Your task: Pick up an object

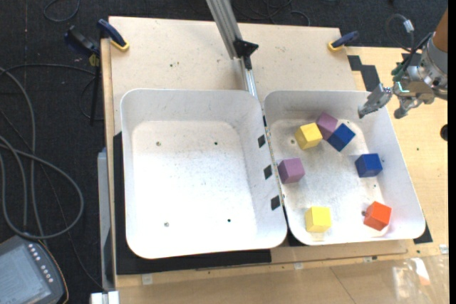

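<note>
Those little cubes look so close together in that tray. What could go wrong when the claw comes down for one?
The yellow cube, purple cube and blue cube sit bunched together, so the gripper might nudge a neighbour or close on two. The orange cube lies near the right bin's rim, which may block a finger.

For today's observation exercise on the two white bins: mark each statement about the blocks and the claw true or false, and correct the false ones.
1. All the blocks lie in the right bin. True.
2. There are three orange blocks. False: just one orange block, near the bin's front right corner.
3. The claw holds a yellow block. False: it holds nothing, above the bin's upper right edge.
4. Two yellow blocks are present. True: one at the back, one at the front.
5. The left bin holds a blue block. False: both blue blocks are in the right bin.
</note>
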Motion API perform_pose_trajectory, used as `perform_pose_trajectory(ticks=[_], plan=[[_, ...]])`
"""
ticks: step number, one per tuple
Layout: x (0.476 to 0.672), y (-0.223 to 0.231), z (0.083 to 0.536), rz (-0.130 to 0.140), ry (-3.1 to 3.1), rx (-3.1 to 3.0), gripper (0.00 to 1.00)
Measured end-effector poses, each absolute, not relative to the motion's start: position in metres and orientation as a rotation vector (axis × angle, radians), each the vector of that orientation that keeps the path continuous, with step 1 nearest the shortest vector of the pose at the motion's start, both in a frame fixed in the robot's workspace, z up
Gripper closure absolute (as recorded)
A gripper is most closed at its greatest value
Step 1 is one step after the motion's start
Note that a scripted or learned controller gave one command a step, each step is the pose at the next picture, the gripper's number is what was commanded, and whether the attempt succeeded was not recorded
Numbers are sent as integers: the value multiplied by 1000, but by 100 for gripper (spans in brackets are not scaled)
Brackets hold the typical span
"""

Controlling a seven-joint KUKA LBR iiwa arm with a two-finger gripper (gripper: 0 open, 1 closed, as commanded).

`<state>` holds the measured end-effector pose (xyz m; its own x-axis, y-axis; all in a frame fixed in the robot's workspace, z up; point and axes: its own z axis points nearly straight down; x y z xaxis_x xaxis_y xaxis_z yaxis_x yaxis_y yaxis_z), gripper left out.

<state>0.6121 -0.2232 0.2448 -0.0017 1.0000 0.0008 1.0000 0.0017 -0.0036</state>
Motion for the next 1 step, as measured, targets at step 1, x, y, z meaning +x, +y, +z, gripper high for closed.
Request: perform_pose_trajectory(ticks=[1], plan=[[613, -223, 247, 2, -2226, -2218, 0]])
